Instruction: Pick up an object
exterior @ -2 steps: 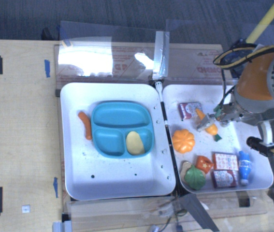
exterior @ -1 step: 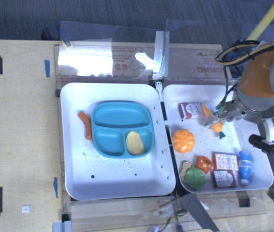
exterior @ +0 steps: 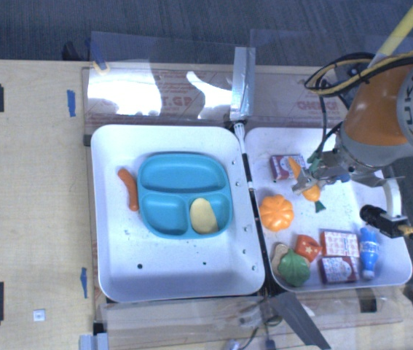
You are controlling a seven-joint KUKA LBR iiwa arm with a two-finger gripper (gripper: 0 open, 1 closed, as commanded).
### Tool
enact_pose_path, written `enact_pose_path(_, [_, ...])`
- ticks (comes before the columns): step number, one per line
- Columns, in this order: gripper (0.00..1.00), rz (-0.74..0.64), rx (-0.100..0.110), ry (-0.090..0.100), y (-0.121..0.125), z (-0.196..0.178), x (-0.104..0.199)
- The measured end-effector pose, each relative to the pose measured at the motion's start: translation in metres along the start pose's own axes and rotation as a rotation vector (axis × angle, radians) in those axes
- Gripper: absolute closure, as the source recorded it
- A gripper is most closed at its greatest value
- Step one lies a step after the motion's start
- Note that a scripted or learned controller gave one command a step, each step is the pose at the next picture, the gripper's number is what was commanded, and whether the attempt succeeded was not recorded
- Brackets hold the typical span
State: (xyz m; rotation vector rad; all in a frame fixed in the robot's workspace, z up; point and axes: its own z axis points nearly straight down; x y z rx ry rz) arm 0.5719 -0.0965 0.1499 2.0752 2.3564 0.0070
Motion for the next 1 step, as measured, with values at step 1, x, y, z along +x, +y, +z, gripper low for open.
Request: enact_pose_path(1, [1.0, -0.159, -0.001, -0.003, 0.0914, -0.0365, 0.0165])
